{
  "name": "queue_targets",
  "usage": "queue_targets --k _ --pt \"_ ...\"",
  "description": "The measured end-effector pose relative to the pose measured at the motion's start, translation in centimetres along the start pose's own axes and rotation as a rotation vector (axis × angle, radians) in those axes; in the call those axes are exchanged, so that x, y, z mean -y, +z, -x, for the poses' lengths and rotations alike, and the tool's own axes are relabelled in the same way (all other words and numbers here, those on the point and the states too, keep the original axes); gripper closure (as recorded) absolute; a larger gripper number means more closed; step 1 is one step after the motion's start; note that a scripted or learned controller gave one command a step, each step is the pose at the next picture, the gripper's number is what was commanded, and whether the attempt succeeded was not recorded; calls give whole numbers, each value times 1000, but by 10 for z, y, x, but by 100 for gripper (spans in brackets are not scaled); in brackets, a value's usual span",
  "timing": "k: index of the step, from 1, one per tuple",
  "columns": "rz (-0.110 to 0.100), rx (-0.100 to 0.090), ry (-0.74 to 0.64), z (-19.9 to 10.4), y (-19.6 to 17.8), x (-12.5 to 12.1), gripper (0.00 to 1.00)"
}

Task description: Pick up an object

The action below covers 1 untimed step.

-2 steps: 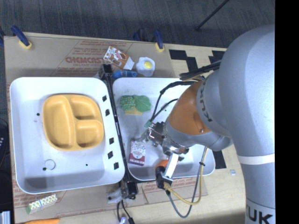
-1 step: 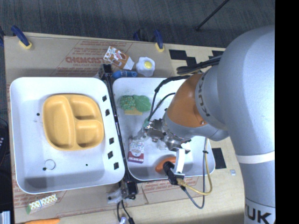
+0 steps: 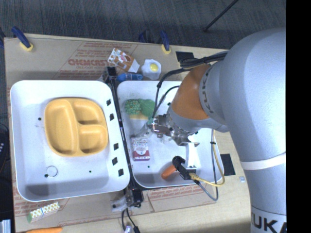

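Note:
The gripper point(image 3: 154, 126) hangs low in the right bin point(image 3: 209, 176), under the grey arm and its orange band. Just up and to its left lies a green leafy vegetable toy point(image 3: 135, 107). A small red-and-white packet point(image 3: 140, 148) lies below the gripper, near the bin's left wall. An orange carrot-like piece point(image 3: 169, 171) rests near the bin's front edge. The arm hides the right half of this bin.
The left bin point(image 3: 29, 178) holds a yellow divided tray point(image 3: 76, 126). Behind the bins lie a printed snack packet point(image 3: 119, 58), a blue object point(image 3: 129, 76) and a white-and-yellow egg toy point(image 3: 152, 68). A yellow cable point(image 3: 209, 182) loops over the right bin's front edge.

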State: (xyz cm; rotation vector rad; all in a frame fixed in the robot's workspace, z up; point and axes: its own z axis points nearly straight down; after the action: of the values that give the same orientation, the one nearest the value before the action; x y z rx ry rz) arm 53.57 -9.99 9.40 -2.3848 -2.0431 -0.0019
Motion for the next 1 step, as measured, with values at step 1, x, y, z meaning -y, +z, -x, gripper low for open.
queue_targets --k 1 --pt "1 0 195 -7 0 -50 0"
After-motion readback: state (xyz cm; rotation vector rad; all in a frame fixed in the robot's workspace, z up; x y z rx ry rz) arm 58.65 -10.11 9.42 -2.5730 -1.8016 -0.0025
